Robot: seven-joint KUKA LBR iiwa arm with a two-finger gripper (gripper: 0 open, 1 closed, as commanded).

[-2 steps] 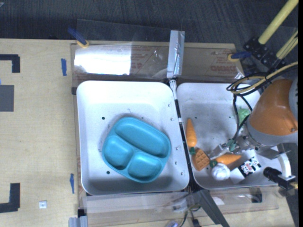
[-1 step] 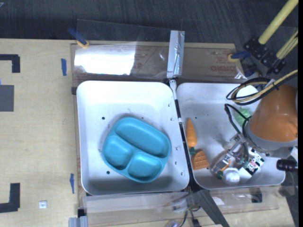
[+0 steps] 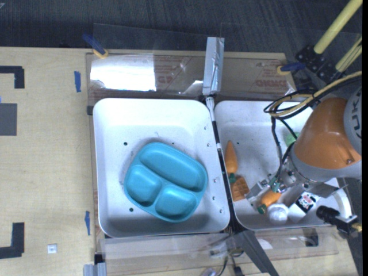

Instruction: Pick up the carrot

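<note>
**Figure: Arm lowered over the right bin, carrot at the divider wall**

We look down at a slant on two shallow white bins set side by side. The left bin (image 3: 109, 125) holds a blue divided plate (image 3: 165, 180) with three compartments, lying slightly toward 5 o'clock of the bin's centre and turned at an angle. The right bin (image 3: 247, 119) carries the task's object: the carrot (image 3: 230, 158), an orange tapered piece that lies along the bin's left wall, at about 9 o'clock of that bin, its long axis running roughly from 12 to 6 o'clock. Just below it, toward 5 o'clock, we see a small brownish-orange block (image 3: 240, 188) with a green patch at its upper edge.

The arm enters from 3 o'clock; its orange band (image 3: 325, 140) covers much of the right bin. The gripper (image 3: 271, 193) hangs low at about 6 o'clock of the right bin, among a cluster of small items: an orange piece (image 3: 268, 199) and a white rounded object (image 3: 278, 214) just beside it. The carrot lies apart from the gripper, toward 10 o'clock of it. Whether the pincer is released or clenched we cannot tell, since the wrist and clutter obscure it.
</note>
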